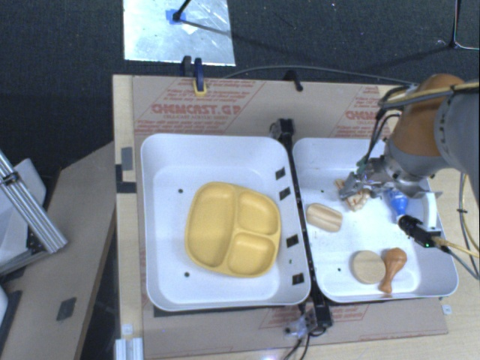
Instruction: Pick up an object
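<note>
A tan bench [90, 201] stands on dark carpet, with a protective sheet marked in red print [225, 103] under two white bins. The left bin [169, 163] at frame centre holds a yellow divided plate [232, 229]. In the right bin [330, 276], the gripper [358, 190] hangs low at the upper middle, its tip over a small pale object [358, 199]; how far it is spread I cannot tell. Below lie a beige bread-like block [324, 217], a round tan disc [367, 266] and a brown drumstick-shaped toy [391, 267] touching the disc
</note>
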You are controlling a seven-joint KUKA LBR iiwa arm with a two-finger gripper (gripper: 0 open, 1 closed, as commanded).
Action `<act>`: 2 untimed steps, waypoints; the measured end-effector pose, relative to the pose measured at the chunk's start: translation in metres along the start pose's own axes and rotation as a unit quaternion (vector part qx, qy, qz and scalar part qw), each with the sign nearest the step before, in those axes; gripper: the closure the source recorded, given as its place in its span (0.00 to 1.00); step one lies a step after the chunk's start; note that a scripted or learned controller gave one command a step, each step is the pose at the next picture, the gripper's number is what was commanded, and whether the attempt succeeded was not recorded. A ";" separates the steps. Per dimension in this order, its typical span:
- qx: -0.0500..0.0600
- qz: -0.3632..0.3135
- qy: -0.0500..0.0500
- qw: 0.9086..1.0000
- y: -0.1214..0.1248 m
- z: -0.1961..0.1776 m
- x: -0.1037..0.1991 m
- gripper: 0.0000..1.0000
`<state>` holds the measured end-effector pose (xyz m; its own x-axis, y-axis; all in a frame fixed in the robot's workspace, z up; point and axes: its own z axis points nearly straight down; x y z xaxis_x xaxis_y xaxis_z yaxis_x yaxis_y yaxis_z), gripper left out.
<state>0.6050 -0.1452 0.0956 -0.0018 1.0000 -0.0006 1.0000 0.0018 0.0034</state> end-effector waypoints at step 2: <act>-0.002 -0.002 0.000 1.000 0.001 -0.114 0.008 1.00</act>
<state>0.6053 -0.1368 0.2094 -0.0052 1.0000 -0.0014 1.0000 0.0052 0.0067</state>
